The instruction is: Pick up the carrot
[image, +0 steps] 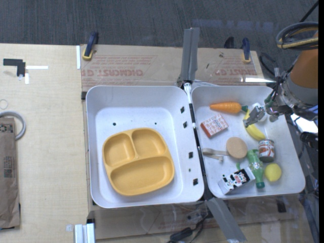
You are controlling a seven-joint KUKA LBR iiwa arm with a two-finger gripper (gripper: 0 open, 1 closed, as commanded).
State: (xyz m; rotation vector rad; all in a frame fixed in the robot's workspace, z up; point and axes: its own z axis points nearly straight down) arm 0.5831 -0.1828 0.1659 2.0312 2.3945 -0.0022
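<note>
Seen from above at a slant: a pale wood tabletop [40, 115] carries two shallow white bins side by side.

Nearest the viewer, at the front edge of the right bin [296, 178], lie a small black-and-white carton [236, 180], a green bottle [256, 168] and a yellow lemon [273, 172]. Just behind them sit a small can [266, 150], a round tan disc [236, 148] and a yellow banana [255, 132]. A red-and-white box [213, 126] lies nearer the bin's left wall.

The left bin [96, 151] holds a yellow divided plate [138, 160]. At the far left, a brown paper bag [8, 173] rests on the tabletop.

Farther back, the carrot [226, 107] lies on its side near the right bin's rear wall, its green end pointing right. The robot's hand [254, 115] hangs just right of the carrot and above the banana; its fingers look slightly apart, with nothing between them. The arm's orange band [308, 70] shows at the right edge.

Behind the bins lies flattened brown cardboard [131, 65] held by blue clamps [91, 44]. Beyond the tabletop, dark grey carpet [126, 9] covers the floor.
</note>
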